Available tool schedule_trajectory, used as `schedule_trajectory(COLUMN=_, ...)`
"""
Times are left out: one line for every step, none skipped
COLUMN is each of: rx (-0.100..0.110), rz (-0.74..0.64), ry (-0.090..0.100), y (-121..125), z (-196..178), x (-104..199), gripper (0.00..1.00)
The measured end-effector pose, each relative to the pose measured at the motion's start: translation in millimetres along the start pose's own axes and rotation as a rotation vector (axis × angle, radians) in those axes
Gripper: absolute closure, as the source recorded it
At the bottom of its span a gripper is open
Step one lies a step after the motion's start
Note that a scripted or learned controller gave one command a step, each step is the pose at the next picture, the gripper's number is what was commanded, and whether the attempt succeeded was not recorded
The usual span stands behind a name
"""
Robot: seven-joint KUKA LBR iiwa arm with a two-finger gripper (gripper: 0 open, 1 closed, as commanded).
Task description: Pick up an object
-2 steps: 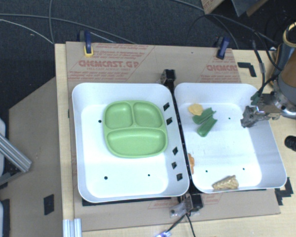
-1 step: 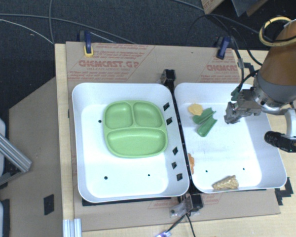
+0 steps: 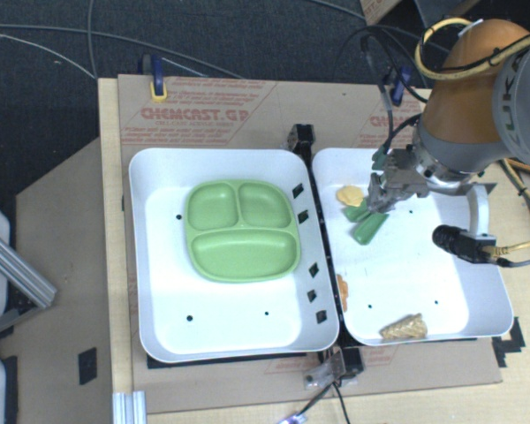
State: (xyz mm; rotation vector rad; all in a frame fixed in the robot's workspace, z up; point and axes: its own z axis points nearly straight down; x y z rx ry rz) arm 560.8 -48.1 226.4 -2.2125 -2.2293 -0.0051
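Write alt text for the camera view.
A grey and orange robot arm lowers its gripper onto a green object beside a yellow piece in the right white bin. The left bin holds a green divided plate.

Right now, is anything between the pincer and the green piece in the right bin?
Nothing visible. The pincer sits directly over the upper end of the green oblong piece. The pale yellow piece lies just beside it on the left, not in between.
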Motion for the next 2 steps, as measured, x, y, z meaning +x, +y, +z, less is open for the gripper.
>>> schedule_trajectory(rx=0.001, rz=0.001, ry=-0.001, y=11, z=11, x=54, gripper=1.00)
schedule_trajectory(rx=0.000, rz=0.001, ry=-0.001, y=27, z=17, x=104, gripper=1.00)
